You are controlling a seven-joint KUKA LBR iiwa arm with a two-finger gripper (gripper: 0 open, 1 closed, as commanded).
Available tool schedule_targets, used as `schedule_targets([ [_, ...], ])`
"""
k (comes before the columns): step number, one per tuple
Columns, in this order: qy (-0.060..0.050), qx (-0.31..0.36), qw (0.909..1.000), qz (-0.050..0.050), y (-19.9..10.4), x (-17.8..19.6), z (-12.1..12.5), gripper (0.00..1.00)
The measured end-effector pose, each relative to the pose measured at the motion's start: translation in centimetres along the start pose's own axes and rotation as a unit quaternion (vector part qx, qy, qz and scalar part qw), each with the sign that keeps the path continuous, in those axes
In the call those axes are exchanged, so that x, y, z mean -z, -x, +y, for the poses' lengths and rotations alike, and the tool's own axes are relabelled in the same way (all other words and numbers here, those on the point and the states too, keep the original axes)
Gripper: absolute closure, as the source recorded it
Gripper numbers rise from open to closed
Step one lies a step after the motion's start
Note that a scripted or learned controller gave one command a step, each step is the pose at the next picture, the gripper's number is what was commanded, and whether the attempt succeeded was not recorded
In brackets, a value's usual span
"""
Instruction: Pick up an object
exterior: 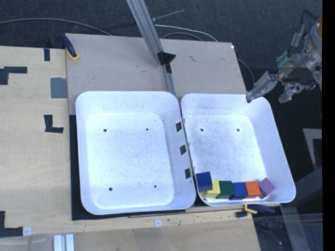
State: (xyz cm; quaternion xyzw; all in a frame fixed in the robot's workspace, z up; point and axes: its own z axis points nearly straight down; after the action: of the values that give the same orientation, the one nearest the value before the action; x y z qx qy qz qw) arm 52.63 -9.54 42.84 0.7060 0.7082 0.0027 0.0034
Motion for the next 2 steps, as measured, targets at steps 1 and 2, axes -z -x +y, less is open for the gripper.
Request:
schedule_targets([
  [1,-0.008,-0.005,1.0000,0.000,5.4,-6.8,-2.7,0.00],
  [2,-0.009,0.001,1.0000,0.002,-0.9,-16.8,-2.5,0.00],
])
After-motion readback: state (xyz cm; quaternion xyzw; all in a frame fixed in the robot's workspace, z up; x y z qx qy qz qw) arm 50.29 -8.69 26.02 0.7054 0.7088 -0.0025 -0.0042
